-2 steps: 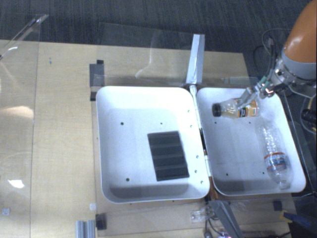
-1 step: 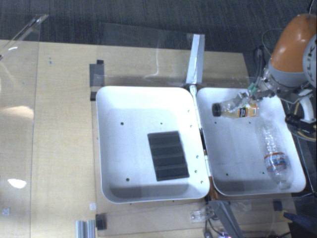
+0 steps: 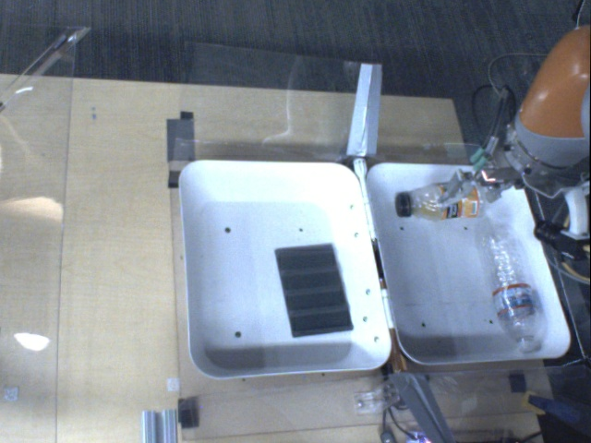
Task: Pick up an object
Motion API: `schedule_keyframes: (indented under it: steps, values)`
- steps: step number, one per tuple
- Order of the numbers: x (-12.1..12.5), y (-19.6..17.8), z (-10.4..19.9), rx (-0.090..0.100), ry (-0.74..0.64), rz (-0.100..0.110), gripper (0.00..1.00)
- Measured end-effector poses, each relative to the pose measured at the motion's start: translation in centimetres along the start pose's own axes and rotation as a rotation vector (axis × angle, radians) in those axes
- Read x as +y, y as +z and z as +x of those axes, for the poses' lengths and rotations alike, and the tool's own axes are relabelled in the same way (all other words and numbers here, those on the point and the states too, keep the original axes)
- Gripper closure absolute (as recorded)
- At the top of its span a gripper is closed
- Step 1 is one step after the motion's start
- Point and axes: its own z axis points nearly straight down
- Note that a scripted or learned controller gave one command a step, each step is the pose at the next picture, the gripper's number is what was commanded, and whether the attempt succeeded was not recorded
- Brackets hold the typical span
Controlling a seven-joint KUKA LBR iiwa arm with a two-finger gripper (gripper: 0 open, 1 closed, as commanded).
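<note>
Gripper (image 3: pixel 480 178): at right bin's (image 3: pixel 443 340) far edge, above small bottle's (image 3: pixel 439 203) base end.
Clear bottle (image 3: pixel 512 293): nearer, lying along the right wall.
Black ridged block (image 3: pixel 314 289): left bin (image 3: pixel 212 247).

Three things lie in the two bins.
Black ridged block (image 3: pixel 314 290) flat in left bin; small dark-capped bottle (image 3: pixel 434 204) and clear bottle (image 3: pixel 511 289) on their sides in right.

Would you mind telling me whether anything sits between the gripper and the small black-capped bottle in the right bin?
Nothing visible does. The gripper is right at the small bottle, near the right bin's far wall.
</note>
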Motion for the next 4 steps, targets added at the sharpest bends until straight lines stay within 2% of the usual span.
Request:
schedule_keyframes:
  steps: [1, 2, 4]
  values:
    - [4.9, 7.6, -2.2, -0.014, -0.130, -0.029, 0.00]
    - [5.6, 8.3, -1.0, -0.035, -0.199, -0.015, 0.00]
    - [5.7, 8.5, -0.9, -0.030, -0.159, -0.017, 0.00]
